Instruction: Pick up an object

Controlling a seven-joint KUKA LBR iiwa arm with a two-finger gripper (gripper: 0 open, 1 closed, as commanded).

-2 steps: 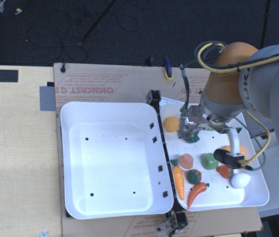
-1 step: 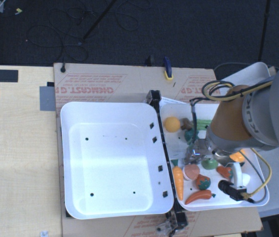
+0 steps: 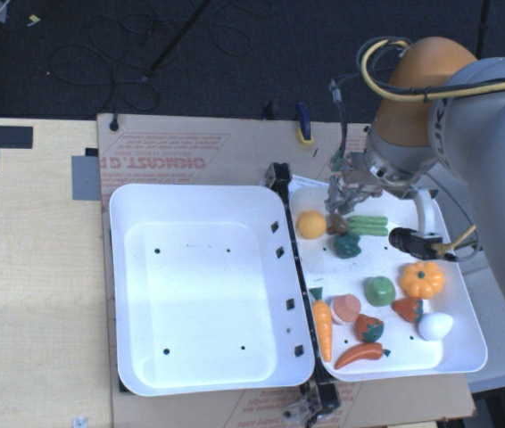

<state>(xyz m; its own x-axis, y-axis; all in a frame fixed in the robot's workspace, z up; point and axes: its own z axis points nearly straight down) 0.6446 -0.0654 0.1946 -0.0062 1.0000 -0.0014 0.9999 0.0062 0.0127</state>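
Toy foods (image 3: 373,306) crowd the right bin (image 3: 476,350); the gripper (image 3: 342,214) hangs near its back edge, beside a yellow ball (image 3: 311,225). Finger opening cannot be judged. Centre over one piece before closing.

Left white bin (image 3: 136,239) sits just beside the right white bin (image 3: 467,350), black clips (image 3: 281,230) along the seam between them. Both rest on a cardboard sheet (image 3: 190,154) with reversed red print, on a pale wooden bench (image 3: 29,310). Grey patches (image 3: 84,176) lie on the bench at far left. Black cables (image 3: 101,25) trail over dark floor beyond.
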